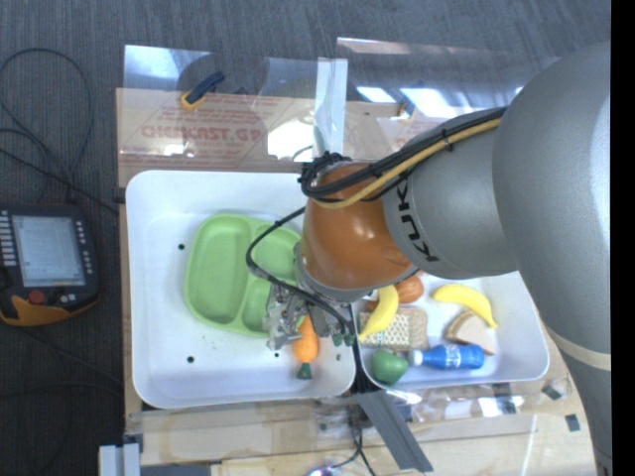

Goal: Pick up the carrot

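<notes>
Carrot sits in the left bin, near that bin's front right corner, orange body with green tip pointing toward the front rim. Gripper is right at the carrot, touching or just above its upper end; can't tell if the jaws are released or clenched, arm body blocks them. Green plate lies just behind-left of the carrot. Right of the carrot, across the bin divider: banana, green fruit, blue bottle.
</notes>
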You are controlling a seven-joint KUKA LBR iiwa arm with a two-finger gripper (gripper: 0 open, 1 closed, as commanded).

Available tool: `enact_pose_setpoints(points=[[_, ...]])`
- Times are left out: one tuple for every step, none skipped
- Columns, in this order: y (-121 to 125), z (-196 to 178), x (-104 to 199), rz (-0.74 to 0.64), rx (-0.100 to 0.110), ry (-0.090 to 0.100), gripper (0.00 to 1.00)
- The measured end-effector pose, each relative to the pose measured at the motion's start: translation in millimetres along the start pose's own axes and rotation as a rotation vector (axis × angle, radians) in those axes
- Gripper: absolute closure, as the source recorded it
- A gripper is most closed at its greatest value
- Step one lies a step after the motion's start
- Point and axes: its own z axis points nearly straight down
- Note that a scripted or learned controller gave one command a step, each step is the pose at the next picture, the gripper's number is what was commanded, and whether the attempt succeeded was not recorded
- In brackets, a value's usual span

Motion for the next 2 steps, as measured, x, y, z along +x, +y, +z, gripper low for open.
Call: enact_pose_setpoints(points=[[-4.3,-85.4,-0.2,-0.248,-0.002,0.026,1.0],[-15.0,-123.0,4.2,-0.414,-0.004,0.025,1.0]])
